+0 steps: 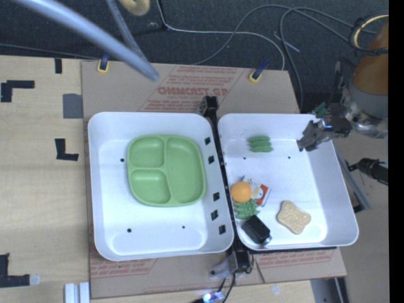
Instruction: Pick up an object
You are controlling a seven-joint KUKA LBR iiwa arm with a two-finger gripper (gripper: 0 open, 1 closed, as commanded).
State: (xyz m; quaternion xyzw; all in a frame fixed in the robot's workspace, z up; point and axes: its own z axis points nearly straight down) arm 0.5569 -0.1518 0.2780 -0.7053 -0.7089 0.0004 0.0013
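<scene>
While my claw [310, 139] hangs over the right bin's [328, 188] far right rim, grip state indiscernible, I see a green piece [259, 144], orange ball [240, 192], cracker [293, 217] and black block [257, 229] inside.

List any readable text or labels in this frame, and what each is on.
Red print on the cardboard sheet under the bins: a large line and smaller lines, all too blurred to read.
Small packet beside the orange ball: coloured print, too small to read.
Nothing else legible.
</scene>
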